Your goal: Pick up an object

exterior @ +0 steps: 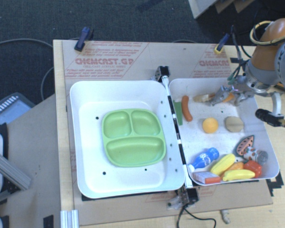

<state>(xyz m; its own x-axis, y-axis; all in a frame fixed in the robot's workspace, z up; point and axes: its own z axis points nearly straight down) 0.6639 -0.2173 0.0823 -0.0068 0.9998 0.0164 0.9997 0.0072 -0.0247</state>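
My gripper (223,95) hangs low over the far side of the right bin (263,136), with the arm reaching in from the upper right. A small tan object (203,98) lies just left of it, and a bit of orange (231,98) shows right under it. Nearby in the same bin are a red-orange sausage (186,108), an orange ball (210,125) and a beige stone-like lump (234,124). I cannot see whether anything is held.
The bin's near end holds a blue bottle (204,157), two yellow bananas (223,164), a red piece (252,167) and an orange-and-dark fish shape (244,146). A green strip (178,113) lies by the left wall. The left bin (85,127) bears a green divided plate (133,137).
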